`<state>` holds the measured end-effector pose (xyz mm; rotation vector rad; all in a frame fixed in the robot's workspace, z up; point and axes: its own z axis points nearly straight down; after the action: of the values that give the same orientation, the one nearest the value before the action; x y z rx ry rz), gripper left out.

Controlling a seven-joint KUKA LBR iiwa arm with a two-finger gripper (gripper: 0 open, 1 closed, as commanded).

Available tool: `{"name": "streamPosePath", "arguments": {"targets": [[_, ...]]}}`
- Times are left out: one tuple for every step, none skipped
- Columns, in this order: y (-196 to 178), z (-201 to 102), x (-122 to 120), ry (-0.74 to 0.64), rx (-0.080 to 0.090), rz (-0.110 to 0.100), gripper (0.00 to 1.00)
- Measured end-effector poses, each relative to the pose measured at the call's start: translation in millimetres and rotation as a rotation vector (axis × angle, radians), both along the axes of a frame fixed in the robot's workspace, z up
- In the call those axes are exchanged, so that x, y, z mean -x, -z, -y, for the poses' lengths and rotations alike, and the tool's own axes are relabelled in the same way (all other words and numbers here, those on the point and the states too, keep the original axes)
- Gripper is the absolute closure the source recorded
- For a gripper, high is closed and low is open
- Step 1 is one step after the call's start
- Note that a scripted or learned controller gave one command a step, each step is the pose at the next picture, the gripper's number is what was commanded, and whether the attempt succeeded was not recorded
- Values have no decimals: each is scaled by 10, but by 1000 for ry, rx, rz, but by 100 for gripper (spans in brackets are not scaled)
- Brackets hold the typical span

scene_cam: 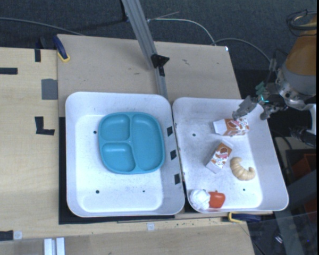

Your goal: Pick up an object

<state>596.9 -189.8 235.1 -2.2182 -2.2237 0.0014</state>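
Note:
My gripper (pixel 253 113) hangs at the right bin's (pixel 194 116) far right edge, its fingers spread open with nothing between them. Its left finger (pixel 245 107) points down just above a small white and orange carton (pixel 231 126) lying flat. A second similar carton (pixel 219 157) lies tilted in the middle of that bin. To its right sits a tan croissant-shaped toy (pixel 242 169). In the bin's front left corner rest a red piece (pixel 217 199) and a white piece (pixel 200 197), touching.
The left bin (pixel 77 158) holds a blue divided plate (pixel 132 142). A slanted metal post (pixel 143 31) rises behind the two bins. Cables (pixel 202 31) run across the back, and a blue and yellow clamp (pixel 61 48) sits at the bench's far left corner.

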Motion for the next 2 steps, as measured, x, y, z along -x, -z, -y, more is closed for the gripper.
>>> {"name": "streamPosePath", "arguments": {"targets": [[0,0,0,0,0,0,0],[499,9,103,1,0,-5,0]]}}
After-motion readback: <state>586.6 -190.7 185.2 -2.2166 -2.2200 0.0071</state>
